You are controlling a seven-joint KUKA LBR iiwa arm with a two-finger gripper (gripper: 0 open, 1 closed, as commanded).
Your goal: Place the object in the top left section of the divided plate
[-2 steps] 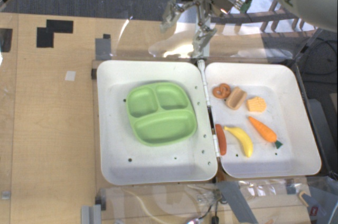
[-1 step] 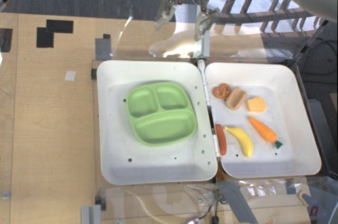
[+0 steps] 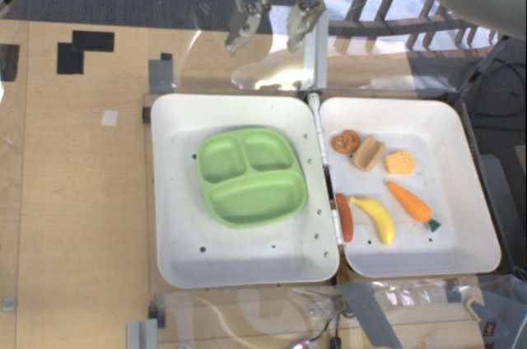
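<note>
The gripper (image 3: pixel 273 22) hangs high over the far edge of the worktop (image 3: pixel 74 174), fingers (image 3: pixel 240 25) spread apart with nothing between them, well away from both bins. The green divided plate (image 3: pixel 249 175) sits in the left bin (image 3: pixel 177 257), its top left section bare. The candidates lie in the right bin (image 3: pixel 473 257): a pretzel (image 3: pixel 346 141), a bread roll (image 3: pixel 367 152), a corn piece (image 3: pixel 399 163), a carrot (image 3: pixel 410 202), a banana (image 3: pixel 375 217) and a sausage (image 3: pixel 344 216) just beside the divider. I cannot tell which one is meant. To do this well, I'd say pick a piece standing clear of its neighbours, such as the carrot, and close across its narrow width.
</note>
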